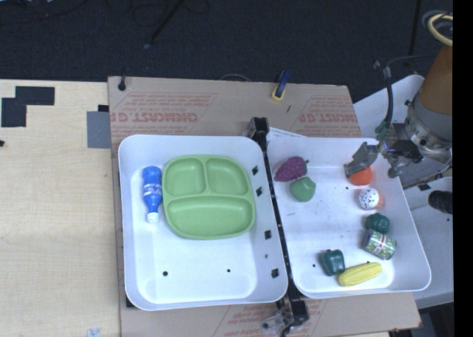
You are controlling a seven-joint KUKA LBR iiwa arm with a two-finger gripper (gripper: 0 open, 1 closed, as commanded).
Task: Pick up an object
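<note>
I see the tabletop (52, 202) carrying two white bins, and I place everything from the right bin (325, 254). The left bin (192, 276) touches its left wall and holds a green divided plate (208, 196) with a blue bottle (151, 191) beside it. The arm's hand (380, 157) hangs over the right bin's far right corner, fingers spread apart above an orange ball (361, 176) but not gripping it. Toward the right bin's near edge lie a yellow corn cob (360, 274), a striped can (379, 244) and two dark green pieces. A purple eggplant (291, 168) and a green fruit (302, 189) sit near its far left corner, a white dotted ball (368, 198) just below the orange one.
</note>
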